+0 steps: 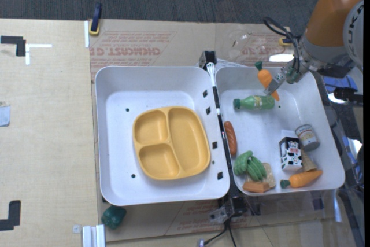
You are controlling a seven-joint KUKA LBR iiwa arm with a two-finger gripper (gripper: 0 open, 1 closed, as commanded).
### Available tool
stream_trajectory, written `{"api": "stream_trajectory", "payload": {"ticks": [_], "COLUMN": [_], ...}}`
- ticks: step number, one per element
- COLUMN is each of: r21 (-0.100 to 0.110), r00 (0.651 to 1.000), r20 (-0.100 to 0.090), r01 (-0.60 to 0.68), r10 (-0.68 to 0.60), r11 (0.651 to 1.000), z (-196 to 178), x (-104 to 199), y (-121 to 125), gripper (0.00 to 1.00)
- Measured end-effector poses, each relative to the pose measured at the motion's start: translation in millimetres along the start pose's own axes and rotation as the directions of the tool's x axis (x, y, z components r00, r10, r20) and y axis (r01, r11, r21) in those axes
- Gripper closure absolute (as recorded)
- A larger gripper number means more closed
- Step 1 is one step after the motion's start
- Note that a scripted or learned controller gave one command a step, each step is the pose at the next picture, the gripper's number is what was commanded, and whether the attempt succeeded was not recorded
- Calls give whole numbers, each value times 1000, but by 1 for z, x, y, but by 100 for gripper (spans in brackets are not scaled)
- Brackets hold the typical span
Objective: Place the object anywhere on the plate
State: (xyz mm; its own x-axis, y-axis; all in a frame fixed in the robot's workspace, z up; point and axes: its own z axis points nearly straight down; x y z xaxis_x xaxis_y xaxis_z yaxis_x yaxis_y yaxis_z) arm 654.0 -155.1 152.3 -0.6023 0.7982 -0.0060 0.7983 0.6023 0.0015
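Observation:
A yellow plate (171, 142) with three compartments lies in the middle of the left bin (115, 124). My gripper (278, 81) hangs over the far side of the right bin (324, 124), reaching in from the right. Its tip meets a small orange carrot with a green top (265, 77), which sits just above a green bottle (254, 103) lying on its side. Whether the carrot is gripped is unclear from here.
The right bin also holds a reddish sausage (230, 137) by its left wall, green vegetables (250, 163), a tin can (306, 137), a cow-patterned carton (292, 153) and a second carrot (303, 178). A dark green item (114, 216) lies outside the left bin's near corner.

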Motion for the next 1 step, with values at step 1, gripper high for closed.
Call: {"api": "stream_trajectory", "payload": {"ticks": [1], "r21": [-2], "r00": [986], "r20": [2], "r01": [166], "r10": [-166], "r11": [986], "z": [-88], "x": [2], "y": [6], "gripper": [100]}}
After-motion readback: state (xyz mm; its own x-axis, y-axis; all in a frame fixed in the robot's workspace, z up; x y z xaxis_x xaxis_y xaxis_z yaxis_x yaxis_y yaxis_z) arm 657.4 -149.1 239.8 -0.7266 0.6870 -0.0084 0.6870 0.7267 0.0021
